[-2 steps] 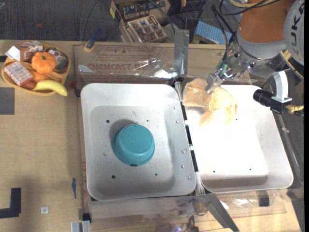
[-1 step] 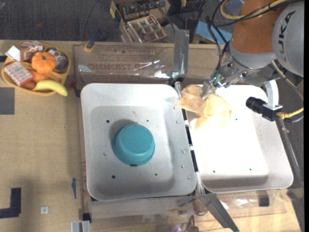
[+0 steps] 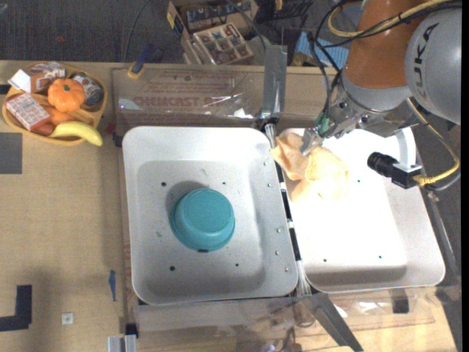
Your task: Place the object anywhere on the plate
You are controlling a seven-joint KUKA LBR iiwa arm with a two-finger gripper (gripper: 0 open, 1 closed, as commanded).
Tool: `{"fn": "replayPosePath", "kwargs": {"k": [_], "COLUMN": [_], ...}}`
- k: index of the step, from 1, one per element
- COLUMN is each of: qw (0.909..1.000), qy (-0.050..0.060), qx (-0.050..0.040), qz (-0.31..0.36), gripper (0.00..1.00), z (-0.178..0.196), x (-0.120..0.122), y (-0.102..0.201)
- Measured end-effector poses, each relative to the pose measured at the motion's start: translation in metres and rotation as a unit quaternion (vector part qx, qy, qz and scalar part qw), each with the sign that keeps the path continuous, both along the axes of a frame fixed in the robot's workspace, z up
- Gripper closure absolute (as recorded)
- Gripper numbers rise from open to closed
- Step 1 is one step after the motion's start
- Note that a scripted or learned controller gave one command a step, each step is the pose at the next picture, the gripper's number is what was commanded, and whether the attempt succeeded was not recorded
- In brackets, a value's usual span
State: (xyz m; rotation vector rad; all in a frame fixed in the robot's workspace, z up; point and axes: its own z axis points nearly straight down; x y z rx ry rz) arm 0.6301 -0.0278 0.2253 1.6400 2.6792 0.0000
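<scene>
Gripper (image 3: 316,134) pinches cloth (image 3: 311,169) corner, right bin (image 3: 410,262). Risk: thin hold slips before reaching plate (image 3: 204,218), left bin (image 3: 139,196).

Light was bright, esp. on right bin (image 3: 381,233), glare washed out its floor. Left bin (image 3: 146,160) dimmer, greyish. Bg above counter (image 3: 58,218) dark. Img soft, slightly blurry overall.

Counted on the table (image 3: 58,233): two white bins (image 3: 146,160), one teal plate (image 3: 204,218), one pale yellow cloth (image 3: 315,171), one side bowl (image 3: 22,119) with one orange pumpkin (image 3: 66,95) and one banana (image 3: 77,131).
</scene>
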Motion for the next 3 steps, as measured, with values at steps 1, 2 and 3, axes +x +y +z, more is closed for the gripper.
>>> {"fn": "replayPosePath", "kwargs": {"k": [1, 2, 3], "qw": [0.9801, 0.9214, 0.8543], "qy": [-0.001, -0.001, -0.001], "qx": [0.0002, 0.0003, 0.0002], "qz": [0.198, 0.389, 0.520], "gripper": [1.00, 1.00, 1.00], "z": [0.007, -0.004, -0.001], "x": [-0.030, -0.052, -0.078], "y": [0.034, 0.075, 0.117]}}
